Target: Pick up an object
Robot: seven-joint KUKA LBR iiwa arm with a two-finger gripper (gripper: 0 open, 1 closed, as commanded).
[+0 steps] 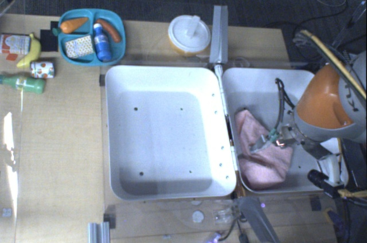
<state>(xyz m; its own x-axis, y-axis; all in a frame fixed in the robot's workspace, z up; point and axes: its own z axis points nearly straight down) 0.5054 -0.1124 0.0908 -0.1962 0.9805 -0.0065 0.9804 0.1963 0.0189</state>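
while the pincer (274, 138) hangs low, its state unclear: pink cloth (259, 157) in right bin (252, 82)

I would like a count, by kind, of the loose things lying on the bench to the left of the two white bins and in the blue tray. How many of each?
Blue tray: 1
Carrot: 1
Sausage: 1
Blue bottle: 1
Banana: 1
Can: 1
Green bottle: 1
Carton: 1
Total: 8
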